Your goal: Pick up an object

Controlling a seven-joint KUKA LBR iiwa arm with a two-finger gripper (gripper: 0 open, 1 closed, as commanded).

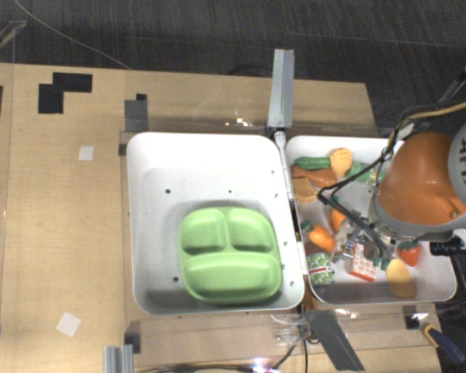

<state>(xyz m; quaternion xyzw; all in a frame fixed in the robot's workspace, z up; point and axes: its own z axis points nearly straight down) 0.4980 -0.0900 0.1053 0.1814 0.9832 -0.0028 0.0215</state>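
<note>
A: Arm position? Entry for this frame.

B: Arm (431, 185) in from the right, orange band over the right bin (443, 290). Fingers (359, 249) down among the toy food, mostly hidden by cables and the wrist. Cannot tell if they are apart or together, or whether anything sits between them.

A: Objects around the fingers?

B: Orange carrot (321, 239) just left of them. Red-and-white packet (363, 268) just below, touching or nearly so. Small green-and-red can (320, 266) lower left. Yellow lemon (401, 277) lower right, red tomato (408, 255) to the right. Above them, near the bin's far wall: corn cob (340, 160) and green vegetable (311, 162).

A: Left bin?

B: Well to the left of the fingers, left bin (151, 169) holds a green divided tray (229, 253), lying flat. Both bins sit on the wooden table (54, 231).
</note>
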